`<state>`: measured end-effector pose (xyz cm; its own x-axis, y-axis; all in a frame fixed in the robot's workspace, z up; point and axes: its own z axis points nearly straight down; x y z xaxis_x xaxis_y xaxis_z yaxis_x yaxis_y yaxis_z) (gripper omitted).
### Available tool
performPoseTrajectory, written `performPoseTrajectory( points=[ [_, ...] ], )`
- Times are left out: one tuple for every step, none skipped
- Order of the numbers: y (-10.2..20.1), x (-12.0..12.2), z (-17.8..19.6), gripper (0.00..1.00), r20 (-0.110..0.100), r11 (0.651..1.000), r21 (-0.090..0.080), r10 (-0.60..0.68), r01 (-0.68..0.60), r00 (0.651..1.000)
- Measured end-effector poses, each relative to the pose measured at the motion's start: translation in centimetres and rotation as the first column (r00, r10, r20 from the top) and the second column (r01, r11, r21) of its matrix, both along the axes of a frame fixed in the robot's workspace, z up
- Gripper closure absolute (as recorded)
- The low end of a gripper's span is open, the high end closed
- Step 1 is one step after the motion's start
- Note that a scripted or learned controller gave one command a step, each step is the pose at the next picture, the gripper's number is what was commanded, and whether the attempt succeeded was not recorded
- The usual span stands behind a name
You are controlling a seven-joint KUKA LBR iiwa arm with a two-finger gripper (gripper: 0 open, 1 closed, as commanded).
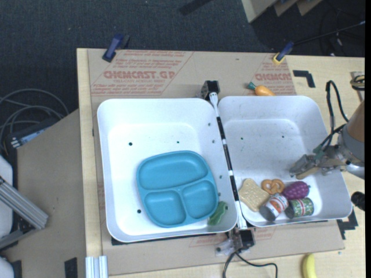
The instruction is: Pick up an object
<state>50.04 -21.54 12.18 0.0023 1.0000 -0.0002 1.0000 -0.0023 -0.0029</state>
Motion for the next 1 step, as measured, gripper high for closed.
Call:
performPoseTrajectory(
  points=[
    [0.38,3.28,-3.71,0.00,0.004,1.000,0.000,0.003,-0.003,1.000]
  ],
)
